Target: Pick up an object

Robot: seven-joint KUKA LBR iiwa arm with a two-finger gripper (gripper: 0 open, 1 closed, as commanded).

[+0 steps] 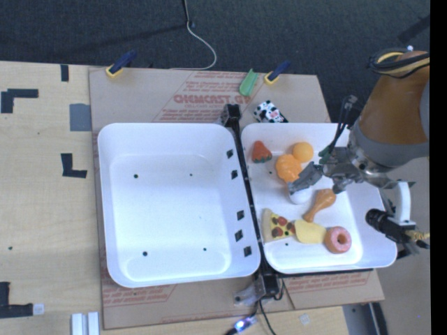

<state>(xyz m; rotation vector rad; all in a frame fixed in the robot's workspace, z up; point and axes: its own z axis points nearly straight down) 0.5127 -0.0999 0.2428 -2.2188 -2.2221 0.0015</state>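
The bench carries two shallow white bins side by side. The left bin [167, 201] holds no objects. The right bin [370, 253] holds all the candidate items.

The grey KUKA arm [394, 117] enters from three o'clock and hangs over the right bin's three o'clock half. Its gripper [307, 181] sits low near the bin's middle, above a small white object [299, 196] that it partly hides. Whether the pincer is open, closed or gripping anything cannot be told; nothing is visibly held.

Contents of the right bin, largest first:
- A toy pizza slice [278, 226] at seven o'clock, touching a yellow wedge [311, 232] at six o'clock.
- A toy drumstick [320, 204] near centre, just beside the gripper at its four o'clock.
- Two orange balls, one [288, 167] at ten o'clock of centre and one [302, 151] at eleven o'clock, touching.
- A pink doughnut [339, 240] at five o'clock.
- A red-orange wedge [260, 151] at ten o'clock, near the dividing wall.

A black-and-white toy [269, 112] lies outside the bins at twelve o'clock.

Judgement: the step in hand appears to be the descent onto a target, probably the white object or the drumstick. The next move calls for a clean closure on one item without nudging the nearer orange ball, then a straight lift.
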